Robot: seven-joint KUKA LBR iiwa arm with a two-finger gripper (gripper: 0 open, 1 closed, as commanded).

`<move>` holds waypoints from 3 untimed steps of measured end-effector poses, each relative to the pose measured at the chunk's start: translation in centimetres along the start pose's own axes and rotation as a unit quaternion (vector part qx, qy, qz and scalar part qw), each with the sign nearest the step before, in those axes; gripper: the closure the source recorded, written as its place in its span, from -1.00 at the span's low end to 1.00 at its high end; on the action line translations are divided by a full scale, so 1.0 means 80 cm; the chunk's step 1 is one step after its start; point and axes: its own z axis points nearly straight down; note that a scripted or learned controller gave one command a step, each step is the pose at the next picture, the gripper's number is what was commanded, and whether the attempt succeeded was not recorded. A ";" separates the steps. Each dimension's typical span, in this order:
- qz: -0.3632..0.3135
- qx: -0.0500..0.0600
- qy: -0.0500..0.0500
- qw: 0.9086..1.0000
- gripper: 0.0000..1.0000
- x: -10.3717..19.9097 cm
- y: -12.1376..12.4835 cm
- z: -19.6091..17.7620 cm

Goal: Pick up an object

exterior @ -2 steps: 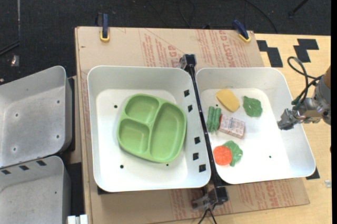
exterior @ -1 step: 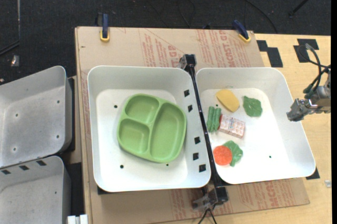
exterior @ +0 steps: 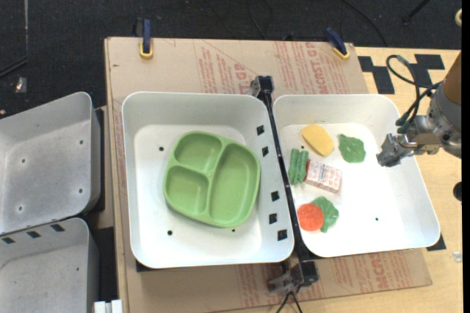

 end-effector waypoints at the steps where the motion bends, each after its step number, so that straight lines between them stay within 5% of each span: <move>1: 0.000 0.001 0.000 1.000 1.00 0.063 0.000 -0.002; 3: 0.000 0.002 0.000 1.000 1.00 0.194 0.008 0.018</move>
